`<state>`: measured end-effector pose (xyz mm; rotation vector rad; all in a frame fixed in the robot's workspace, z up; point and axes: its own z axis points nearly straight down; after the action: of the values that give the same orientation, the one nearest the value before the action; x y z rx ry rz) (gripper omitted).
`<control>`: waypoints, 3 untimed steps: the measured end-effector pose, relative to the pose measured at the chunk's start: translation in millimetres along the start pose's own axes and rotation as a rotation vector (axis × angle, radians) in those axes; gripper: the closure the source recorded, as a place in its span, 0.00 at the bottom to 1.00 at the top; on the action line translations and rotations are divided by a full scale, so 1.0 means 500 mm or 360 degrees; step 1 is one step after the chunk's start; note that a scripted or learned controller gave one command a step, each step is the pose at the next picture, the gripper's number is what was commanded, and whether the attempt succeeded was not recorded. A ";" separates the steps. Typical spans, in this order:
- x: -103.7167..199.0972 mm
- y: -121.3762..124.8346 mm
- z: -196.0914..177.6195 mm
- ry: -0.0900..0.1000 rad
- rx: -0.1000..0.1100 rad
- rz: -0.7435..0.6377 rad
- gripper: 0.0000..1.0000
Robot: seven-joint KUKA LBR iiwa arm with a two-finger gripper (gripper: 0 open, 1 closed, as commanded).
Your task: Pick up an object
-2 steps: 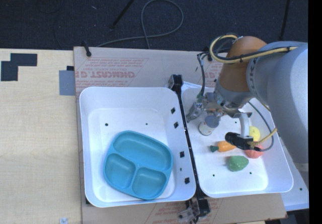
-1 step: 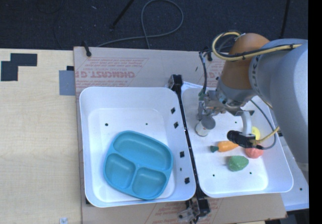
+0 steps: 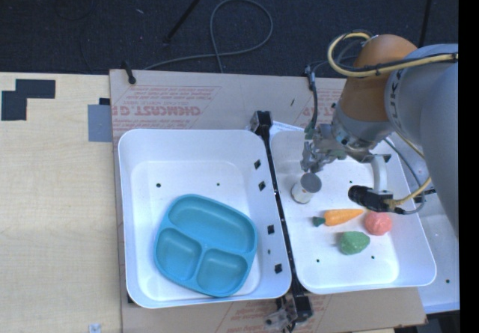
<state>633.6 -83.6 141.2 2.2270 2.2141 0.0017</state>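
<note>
Pincer (image 3: 308, 174) above tapered orange carrot (image 3: 340, 216)

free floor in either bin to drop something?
Left white bin: bare strip above the blue three-compartment plastic tray. Right white bin: bare front, below the green lump. Crowded mid-right: orange toy carrot, pink lump, pincer.

One printed text was on the brown cardboard sheet (image 3: 194, 103) under the bins, in red letters, seen upside down above the left bin (image 3: 131, 174). It seemed to read "CHEMCRZT", but the letters were too blurred to be sure
</note>
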 end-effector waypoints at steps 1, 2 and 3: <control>0.003 -0.001 -0.086 0.0000 0.0000 -0.0008 1.00; -0.001 0.001 -0.183 0.0000 -0.0002 -0.0008 1.00; 0.106 0.005 -0.188 0.0003 0.0004 -0.0015 1.00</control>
<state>636.5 -30.8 235.4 2.2188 2.2271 0.0007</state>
